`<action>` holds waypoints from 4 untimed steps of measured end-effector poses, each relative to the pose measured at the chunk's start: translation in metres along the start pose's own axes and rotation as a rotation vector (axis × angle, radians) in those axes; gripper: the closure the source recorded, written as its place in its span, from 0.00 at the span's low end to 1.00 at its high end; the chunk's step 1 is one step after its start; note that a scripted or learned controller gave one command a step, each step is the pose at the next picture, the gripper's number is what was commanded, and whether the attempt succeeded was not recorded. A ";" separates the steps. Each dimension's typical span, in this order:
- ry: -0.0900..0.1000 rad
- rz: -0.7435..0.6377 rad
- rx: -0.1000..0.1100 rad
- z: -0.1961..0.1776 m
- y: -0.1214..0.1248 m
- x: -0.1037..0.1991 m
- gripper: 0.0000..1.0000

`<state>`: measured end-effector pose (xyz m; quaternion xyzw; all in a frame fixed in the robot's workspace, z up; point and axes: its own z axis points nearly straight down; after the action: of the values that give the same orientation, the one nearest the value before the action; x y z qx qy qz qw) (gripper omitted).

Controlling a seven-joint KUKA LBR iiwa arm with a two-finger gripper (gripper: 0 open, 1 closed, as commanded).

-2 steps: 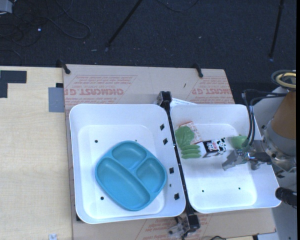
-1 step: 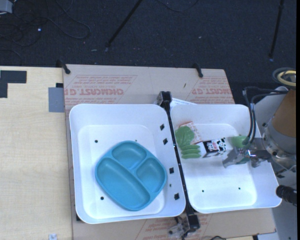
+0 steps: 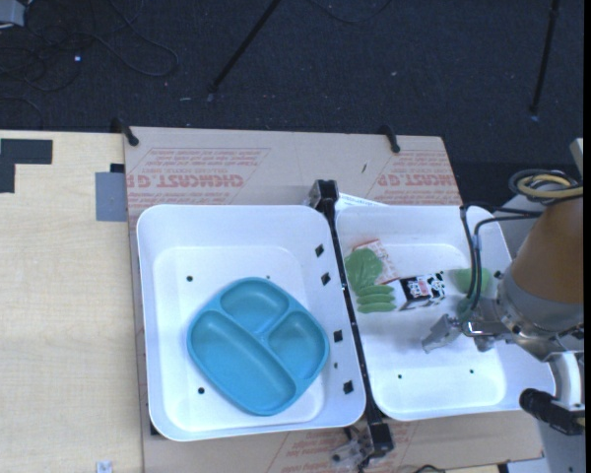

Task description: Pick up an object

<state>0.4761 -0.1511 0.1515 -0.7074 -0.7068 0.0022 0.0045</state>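
In the right bin [image 3: 443, 392] lies a green, leaf-shaped soft item [image 3: 368, 278] in a clear wrapper, close to the divider. A small black and white box [image 3: 424, 289] sits just to its right. Another green object [image 3: 474, 282] lies at the bin's right side, partly hidden behind a cable and the arm. My gripper [image 3: 441, 335] hangs low over the right bin, just below and right of the black and white box, with bare bin floor beneath it. I see nothing held in it.
The left bin [image 3: 167, 235] holds a blue divided plate [image 3: 258, 345]. A black divider rail [image 3: 340, 304] runs between the bins. The grey arm with its orange band [image 3: 557, 254] covers the right bin's right edge. Cardboard [image 3: 207, 170] lies under both bins.
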 end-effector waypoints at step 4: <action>-0.003 -0.002 -0.011 -0.009 0.006 0.004 1.00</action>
<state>0.4818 -0.1470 0.1603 -0.7068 -0.7074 -0.0006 -0.0006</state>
